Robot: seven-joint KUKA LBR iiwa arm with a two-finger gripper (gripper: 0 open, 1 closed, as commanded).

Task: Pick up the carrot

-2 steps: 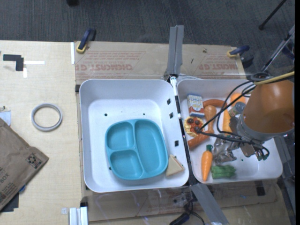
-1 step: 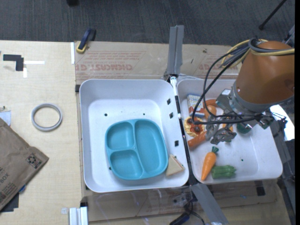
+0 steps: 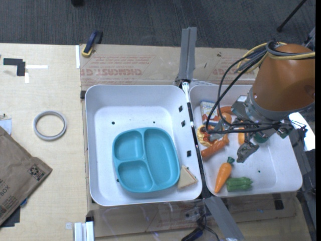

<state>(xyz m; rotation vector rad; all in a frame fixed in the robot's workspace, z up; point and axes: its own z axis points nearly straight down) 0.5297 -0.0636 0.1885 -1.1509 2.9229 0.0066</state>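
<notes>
The carrot [image 3: 223, 176] is seen lying free at the lower right; the gripper [image 3: 247, 149] is poised above it, finger state untellable. Descent is needed.

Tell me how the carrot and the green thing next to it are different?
The carrot is orange with a small green top; the green vegetable is green all over. The carrot is long and pointed and lies on a slant; the green vegetable is short and stubby and lies flat across. The carrot lies to the left, the green vegetable to its right, close beside it. Both are toy foods in the right bin.
</notes>
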